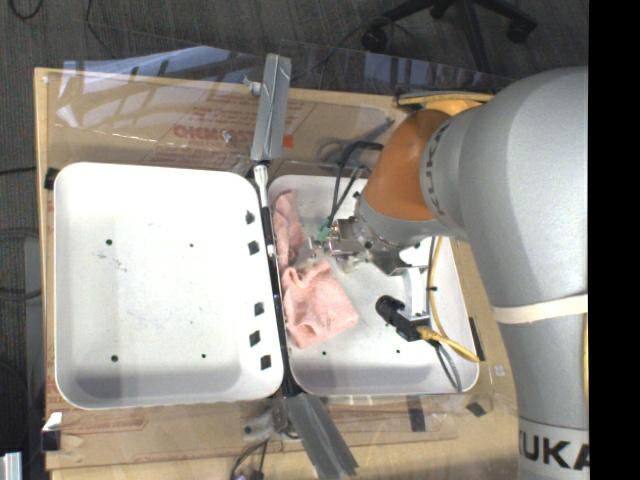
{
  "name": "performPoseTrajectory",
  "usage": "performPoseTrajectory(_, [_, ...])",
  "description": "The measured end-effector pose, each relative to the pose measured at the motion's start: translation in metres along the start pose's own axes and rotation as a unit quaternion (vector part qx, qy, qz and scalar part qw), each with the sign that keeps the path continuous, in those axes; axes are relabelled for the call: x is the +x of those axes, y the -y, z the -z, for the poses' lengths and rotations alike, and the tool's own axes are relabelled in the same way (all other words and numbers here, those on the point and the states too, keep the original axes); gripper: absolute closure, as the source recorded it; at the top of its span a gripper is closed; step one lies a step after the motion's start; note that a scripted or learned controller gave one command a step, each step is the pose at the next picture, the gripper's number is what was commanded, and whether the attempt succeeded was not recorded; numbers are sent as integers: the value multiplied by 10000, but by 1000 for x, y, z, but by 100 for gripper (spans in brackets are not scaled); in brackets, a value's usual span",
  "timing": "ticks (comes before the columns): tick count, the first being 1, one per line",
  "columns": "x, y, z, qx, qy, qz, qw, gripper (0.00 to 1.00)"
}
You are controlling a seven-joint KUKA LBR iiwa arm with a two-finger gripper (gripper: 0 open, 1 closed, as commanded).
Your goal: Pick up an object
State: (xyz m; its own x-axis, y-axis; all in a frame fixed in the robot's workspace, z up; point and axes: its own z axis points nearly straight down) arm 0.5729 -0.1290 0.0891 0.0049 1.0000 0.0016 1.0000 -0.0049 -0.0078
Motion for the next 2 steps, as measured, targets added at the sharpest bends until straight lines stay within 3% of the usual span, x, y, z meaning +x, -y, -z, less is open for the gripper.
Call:
performPoseTrajectory(1, [1, 0, 7, 30, -9, 27, 10000, 100])
performPoseTrajectory(2, [35, -44, 135, -5, 5, 257, 9997, 100])
